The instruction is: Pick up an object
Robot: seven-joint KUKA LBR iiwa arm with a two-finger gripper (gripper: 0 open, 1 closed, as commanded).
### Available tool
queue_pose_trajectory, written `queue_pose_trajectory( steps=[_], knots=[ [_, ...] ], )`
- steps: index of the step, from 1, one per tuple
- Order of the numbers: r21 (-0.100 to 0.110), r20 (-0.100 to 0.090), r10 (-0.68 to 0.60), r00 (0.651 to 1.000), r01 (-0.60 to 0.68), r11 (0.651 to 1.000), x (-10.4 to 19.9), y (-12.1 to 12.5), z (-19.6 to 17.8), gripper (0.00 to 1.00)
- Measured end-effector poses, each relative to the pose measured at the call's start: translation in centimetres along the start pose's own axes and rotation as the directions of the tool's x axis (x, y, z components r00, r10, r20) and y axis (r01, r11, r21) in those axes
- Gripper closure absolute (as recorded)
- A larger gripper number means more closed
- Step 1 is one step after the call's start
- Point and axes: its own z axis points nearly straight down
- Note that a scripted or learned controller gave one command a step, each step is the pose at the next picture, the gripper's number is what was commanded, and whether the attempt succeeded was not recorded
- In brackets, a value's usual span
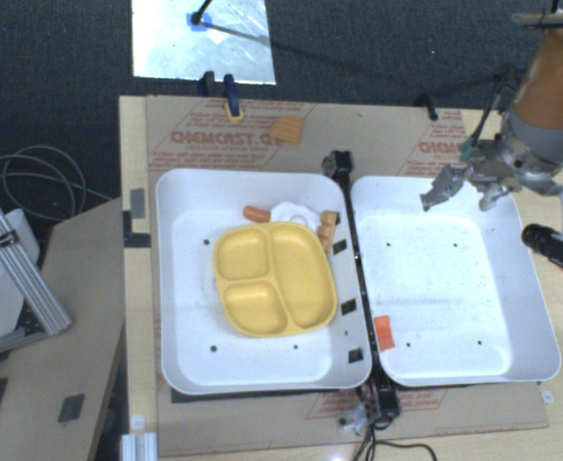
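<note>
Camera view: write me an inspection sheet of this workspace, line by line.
Surface: bench bears a left bin and a right bin, side by side on printed cardboard.
Job's things: yellow tray, three compartments, in the left bin; orange sausage, white piece and tan piece at its far edge; orange block in the right bin's near left corner.
Clutter: blue clamp and tan patch on the cardboard.
Grippers: gripper over the right bin's far edge, holding nothing seen.
Cables: coiled cables on the floor, left.
Surroundings: dark carpet, shiny sheet, aluminium rail.
</note>
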Motion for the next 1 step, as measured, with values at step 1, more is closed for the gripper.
queue_pose_trajectory(
  steps=[1],
  knots=[
    [-0.001,-0.003,-0.007,1.0,0.007,1.0,6.49,-6.89,-3.19,0.0]
  ],
)
